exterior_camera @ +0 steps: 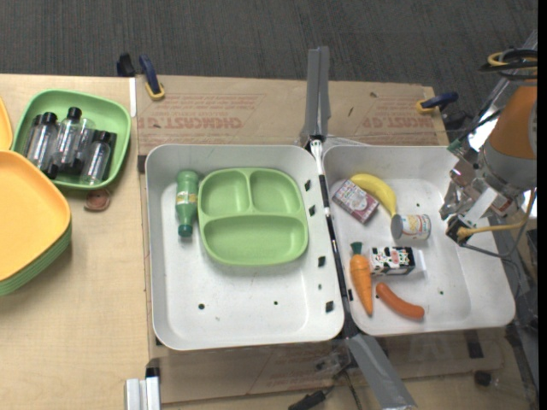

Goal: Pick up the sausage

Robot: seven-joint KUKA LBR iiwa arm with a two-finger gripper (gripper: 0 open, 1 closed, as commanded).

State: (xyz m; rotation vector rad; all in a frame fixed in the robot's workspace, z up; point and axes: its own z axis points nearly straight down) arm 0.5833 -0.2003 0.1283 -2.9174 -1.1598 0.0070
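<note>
Two white bins sit side by side: the left bin [162,314] holds a green divided plate [253,215] and a green bottle [186,202]. The right bin [479,289] holds the sausage [400,301] at its near edge, beside a carrot [362,282], milk carton [393,260], can [412,226], banana [378,190] and pink packet [355,201]. The gripper [460,213] hovers at that bin's right side, its opening impossible to tell.

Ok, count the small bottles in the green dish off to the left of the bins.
4, all lying side by side in the green dish: bottles at and. More could be hidden beneath them.
</note>
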